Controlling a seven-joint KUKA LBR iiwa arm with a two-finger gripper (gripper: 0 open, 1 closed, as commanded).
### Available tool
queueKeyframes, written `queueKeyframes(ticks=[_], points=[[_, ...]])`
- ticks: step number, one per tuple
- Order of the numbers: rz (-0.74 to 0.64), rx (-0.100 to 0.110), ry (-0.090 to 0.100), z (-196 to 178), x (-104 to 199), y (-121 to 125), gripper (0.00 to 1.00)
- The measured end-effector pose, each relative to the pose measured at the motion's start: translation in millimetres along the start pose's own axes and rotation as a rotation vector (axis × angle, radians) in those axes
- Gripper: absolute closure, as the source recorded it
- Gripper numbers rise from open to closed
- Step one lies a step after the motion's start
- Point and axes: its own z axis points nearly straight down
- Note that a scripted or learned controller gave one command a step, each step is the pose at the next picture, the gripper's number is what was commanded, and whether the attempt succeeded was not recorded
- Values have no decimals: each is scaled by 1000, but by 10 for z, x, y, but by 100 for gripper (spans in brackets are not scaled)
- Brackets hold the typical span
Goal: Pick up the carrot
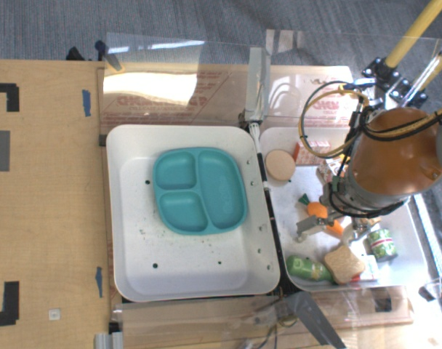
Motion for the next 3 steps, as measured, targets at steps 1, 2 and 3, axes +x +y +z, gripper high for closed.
queueKeyframes(ticks=[1,2,3], points=[[-4,8,-4,-119,-45,-22,100],[-73,6,-2,-1681,-425,115,100],[69,-3,4,-2195,860,-77,100]])
